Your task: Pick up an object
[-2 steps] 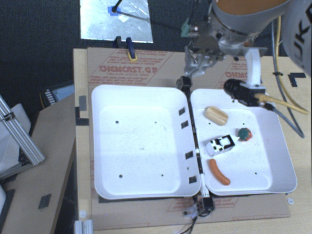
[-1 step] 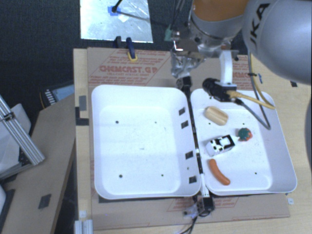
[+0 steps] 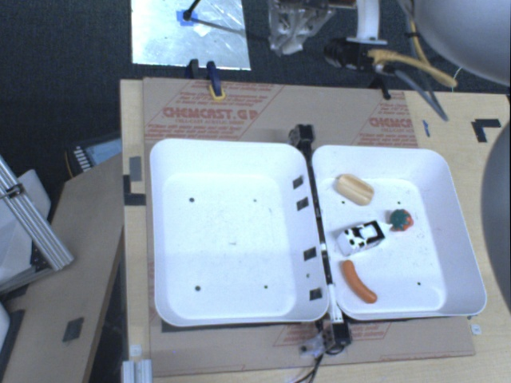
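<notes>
While the gripper (image 3: 294, 24) is hanging high beyond the bins, finger state unclear, the toy hot dog bun (image 3: 354, 187) is lying well below-right, risking a miss among crowded neighbours.

A shiny metal sheet (image 3: 190, 21) lies just left of the claw (image 3: 289, 32). Below the claw spreads a brown board (image 3: 239, 110) with red lettering, a blue-and-yellow clamp (image 3: 214, 80) at its top edge. A ribbed metal rail (image 3: 32, 222) sits far left of the claw and lower.
</notes>
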### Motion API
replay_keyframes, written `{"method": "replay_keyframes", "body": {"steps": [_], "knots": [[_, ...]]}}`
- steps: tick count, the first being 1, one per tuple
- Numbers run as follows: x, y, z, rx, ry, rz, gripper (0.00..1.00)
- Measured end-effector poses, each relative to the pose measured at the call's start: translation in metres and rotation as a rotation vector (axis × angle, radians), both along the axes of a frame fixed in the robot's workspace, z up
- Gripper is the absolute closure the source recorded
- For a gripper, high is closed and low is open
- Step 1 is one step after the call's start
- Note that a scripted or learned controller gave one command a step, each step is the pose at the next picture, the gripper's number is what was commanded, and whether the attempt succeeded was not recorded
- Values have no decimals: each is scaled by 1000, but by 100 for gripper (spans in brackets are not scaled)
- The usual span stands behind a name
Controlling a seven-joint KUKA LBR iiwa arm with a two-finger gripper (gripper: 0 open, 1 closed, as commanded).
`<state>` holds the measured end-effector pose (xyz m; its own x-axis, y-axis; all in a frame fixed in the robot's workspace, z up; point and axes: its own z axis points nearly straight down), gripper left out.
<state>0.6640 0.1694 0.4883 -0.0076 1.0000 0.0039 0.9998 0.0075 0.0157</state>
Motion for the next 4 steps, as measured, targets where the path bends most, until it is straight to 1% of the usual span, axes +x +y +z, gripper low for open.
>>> {"method": "replay_keyframes", "body": {"steps": [1, 2, 3, 4], "knots": [[-48, 59, -47, -3, 20, 2, 100], [-43, 65, 29, 0, 6, -1, 100], [-43, 65, 24, -3, 13, -2, 0], [-43, 65, 36, -1, 10, 3, 100]]}}
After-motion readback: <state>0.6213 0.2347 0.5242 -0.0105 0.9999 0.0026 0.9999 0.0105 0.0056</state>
